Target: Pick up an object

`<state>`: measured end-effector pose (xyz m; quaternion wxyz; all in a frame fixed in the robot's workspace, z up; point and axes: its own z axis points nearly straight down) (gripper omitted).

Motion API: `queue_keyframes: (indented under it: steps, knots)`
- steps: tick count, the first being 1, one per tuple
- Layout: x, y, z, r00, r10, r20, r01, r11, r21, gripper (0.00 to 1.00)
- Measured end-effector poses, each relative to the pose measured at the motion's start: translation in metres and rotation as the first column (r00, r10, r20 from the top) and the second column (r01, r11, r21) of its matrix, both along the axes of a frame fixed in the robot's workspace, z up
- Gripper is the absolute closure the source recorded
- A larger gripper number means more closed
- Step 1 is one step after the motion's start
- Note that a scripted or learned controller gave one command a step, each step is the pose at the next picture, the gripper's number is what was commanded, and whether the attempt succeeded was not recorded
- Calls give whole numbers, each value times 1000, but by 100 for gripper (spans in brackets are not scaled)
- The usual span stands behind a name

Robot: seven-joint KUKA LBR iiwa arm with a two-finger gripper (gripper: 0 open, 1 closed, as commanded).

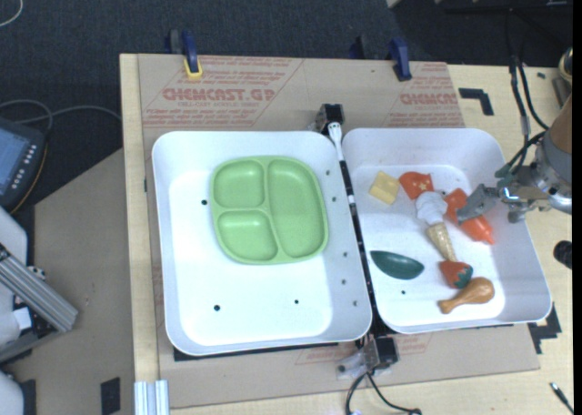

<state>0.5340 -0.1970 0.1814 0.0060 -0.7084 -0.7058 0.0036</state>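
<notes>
Above the right bin [514, 163], seen from the fixed overhead camera, the gripper [475, 211] reaches in from the right edge and hangs low over a cluster of toy food. Directly beneath and just right of its tip lies an orange carrot-like piece [479, 228], the nearest candidate for a pick; its long axis runs roughly from upper left to lower right, slanting across the line of the arm's reach. Whether the tool is parted, closed or already gripping cannot be told from this angle, since its dark tip merges with the orange and white pieces under it. Other items sit close by in the right bin: a red tomato-like piece [416, 184] and a yellow wedge [385, 188] toward the bin's left wall, a white lump [431, 211] touching the cluster, a dark green leaf shape [397, 264] and a tan drumstick [468, 294] nearer the front rim. A green divided plate [269, 209] rests in the left bin [182, 313], well apart from the arm.
</notes>
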Motion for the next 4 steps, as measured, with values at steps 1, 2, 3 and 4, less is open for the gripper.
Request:
queue_keyframes:
  steps: [1, 2, 3, 4]
  knots:
    - [3, 0, 7, 1000, 3, 14, -3, 1000, -4, 0]
    - [-2, 10, -48, 1000, 4, 8, -4, 1000, 0, 0]
    - [-3, 13, -100, 1000, 5, 7, -5, 1000, 2, 0]
    - [-2, 11, -86, 1000, 4, 13, -4, 1000, -3, 100]
